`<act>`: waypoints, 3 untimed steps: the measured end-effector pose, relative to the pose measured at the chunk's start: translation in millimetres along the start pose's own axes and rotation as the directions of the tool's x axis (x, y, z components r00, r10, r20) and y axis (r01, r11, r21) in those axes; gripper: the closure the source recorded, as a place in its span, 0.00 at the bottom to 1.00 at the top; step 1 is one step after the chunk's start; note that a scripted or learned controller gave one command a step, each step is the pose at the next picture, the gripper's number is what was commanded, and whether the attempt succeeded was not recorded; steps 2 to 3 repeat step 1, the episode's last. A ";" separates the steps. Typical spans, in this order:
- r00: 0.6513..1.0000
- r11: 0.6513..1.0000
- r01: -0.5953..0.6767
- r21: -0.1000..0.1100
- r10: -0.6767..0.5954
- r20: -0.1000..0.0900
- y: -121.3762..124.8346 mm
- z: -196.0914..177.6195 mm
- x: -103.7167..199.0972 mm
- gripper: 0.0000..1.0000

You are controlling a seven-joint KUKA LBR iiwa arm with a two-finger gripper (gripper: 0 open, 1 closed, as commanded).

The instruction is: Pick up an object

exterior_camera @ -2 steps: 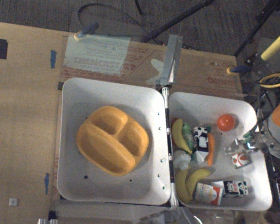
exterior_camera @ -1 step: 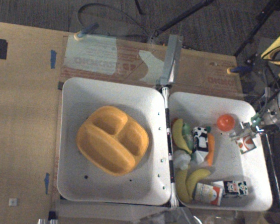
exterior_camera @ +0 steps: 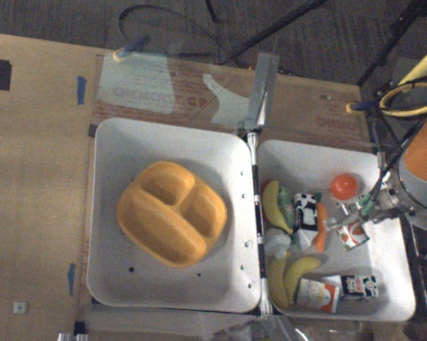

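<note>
1. Clutter fills our right bin [exterior_camera: 407, 263]; a small carton [exterior_camera: 354, 235] lies just beside the gripper [exterior_camera: 347, 218].
2. We cannot tell its opening or any hold.
3. Our left bin [exterior_camera: 116, 146] holds an orange tray [exterior_camera: 171, 212].

Objects are crowding the right bin [exterior_camera: 403, 262]: bananas [exterior_camera: 275, 204], cartons [exterior_camera: 306, 211], a carrot [exterior_camera: 321, 227] and a red ball [exterior_camera: 344, 186] are leaving bare floor along its right side. A yellow tray [exterior_camera: 171, 212] is filling the left bin's [exterior_camera: 115, 154] middle, leaving its edges free.
</note>
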State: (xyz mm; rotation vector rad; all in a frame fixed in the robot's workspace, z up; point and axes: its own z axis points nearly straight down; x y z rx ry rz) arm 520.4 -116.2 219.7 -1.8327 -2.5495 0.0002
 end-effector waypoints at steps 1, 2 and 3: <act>0.995 0.995 0.095 0.001 -0.095 -0.001 -27.4 -10.6 40.9 1.00; 0.995 0.995 0.095 0.001 -0.095 -0.001 -27.4 -10.6 40.9 1.00; 0.995 0.995 0.095 0.001 -0.095 -0.001 -27.4 -10.6 40.9 1.00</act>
